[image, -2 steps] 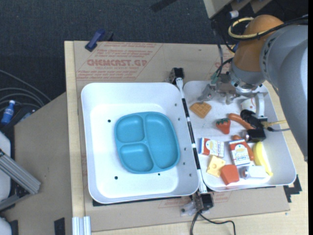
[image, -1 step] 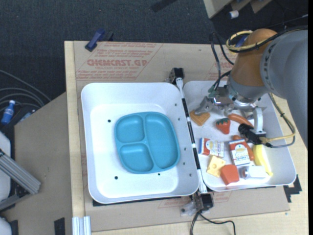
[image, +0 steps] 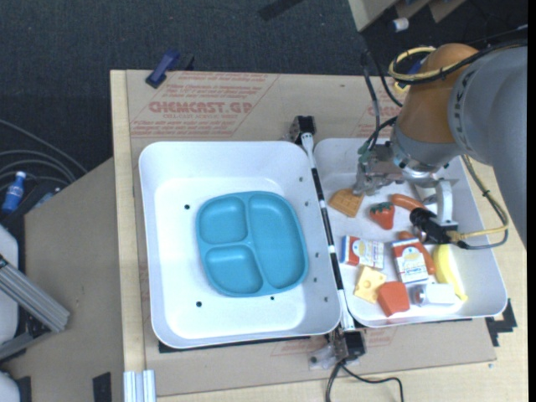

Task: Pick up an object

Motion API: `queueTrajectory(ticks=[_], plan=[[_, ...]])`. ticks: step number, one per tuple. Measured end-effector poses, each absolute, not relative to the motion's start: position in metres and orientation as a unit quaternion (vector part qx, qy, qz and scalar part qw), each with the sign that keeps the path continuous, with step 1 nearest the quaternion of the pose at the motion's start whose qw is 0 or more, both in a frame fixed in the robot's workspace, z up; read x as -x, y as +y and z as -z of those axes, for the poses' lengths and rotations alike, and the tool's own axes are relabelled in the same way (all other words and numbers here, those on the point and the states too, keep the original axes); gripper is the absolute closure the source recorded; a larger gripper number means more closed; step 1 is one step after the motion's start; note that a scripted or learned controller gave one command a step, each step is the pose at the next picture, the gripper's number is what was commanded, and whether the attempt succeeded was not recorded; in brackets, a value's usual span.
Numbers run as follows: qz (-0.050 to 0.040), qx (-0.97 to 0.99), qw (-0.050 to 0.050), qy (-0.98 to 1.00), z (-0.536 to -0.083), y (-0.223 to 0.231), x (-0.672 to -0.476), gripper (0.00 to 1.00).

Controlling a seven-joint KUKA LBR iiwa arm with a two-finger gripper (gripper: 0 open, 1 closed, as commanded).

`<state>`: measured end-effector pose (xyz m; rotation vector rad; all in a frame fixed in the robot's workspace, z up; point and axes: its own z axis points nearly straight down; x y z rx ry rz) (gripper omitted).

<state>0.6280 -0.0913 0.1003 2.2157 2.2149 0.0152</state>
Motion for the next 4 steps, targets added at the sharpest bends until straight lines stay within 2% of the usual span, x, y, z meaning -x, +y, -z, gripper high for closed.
queueTrajectory(ticks=[1,2,3,4], plan=[[-0.0046,-0.707,0.004,0.707,-0.1,-0.091,-0.628,0.0],[-0.0002,-0.707,0.0,0.707,-0.085,-0.101,-0.667,0.0],[0.0003,-0.707,-0.001,0.707,-0.084,-0.094,-0.576,0.0],[-0.0003,-0.707,0.0,0.707,-0.085,-0.091,-0.644,0.0]])
